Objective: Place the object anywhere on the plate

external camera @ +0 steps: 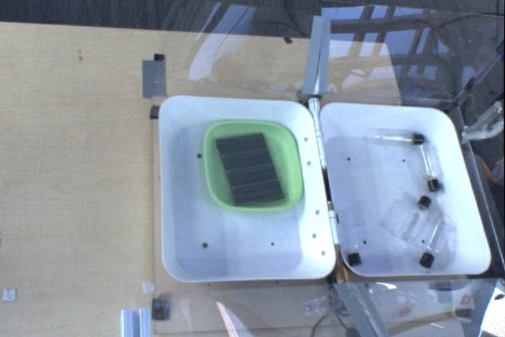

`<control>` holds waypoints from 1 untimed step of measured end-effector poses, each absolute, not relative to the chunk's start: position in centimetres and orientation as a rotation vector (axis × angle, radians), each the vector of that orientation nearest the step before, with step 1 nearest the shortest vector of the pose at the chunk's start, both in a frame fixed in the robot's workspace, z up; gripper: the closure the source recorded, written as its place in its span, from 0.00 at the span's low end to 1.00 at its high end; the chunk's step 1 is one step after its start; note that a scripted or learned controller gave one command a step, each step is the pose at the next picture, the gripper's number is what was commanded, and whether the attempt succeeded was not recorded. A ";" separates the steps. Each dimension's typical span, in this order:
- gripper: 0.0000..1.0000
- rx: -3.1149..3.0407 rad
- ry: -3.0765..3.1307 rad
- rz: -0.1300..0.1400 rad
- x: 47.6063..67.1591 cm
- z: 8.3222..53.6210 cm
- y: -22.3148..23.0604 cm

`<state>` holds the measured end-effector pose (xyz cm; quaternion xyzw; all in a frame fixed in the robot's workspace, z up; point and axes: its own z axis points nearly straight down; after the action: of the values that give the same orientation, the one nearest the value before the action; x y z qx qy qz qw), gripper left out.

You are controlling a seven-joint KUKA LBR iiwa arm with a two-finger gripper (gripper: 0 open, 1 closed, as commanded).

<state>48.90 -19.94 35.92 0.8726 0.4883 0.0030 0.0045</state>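
A square lime-green plate (211, 163) sits in the upper middle of the left white bin (237, 241). A dark grey ribbed rectangular block (250, 168) lies flat on the plate, slightly turned and well inside its rim. Nothing touches the block or the plate.
The right white bin (371, 193) holds several clear plastic tubes with black caps, such as one (394, 139) near its far wall and others (430, 241) at its front right. A small black cap (353, 257) lies at its front left. A metal bracket (317, 59) stands behind the bins.
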 end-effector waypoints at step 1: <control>0.00 2.600 1.746 0.008 49.8 39.5 -19.8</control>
<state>49.79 -19.79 39.47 0.8302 0.5574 0.0025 0.0050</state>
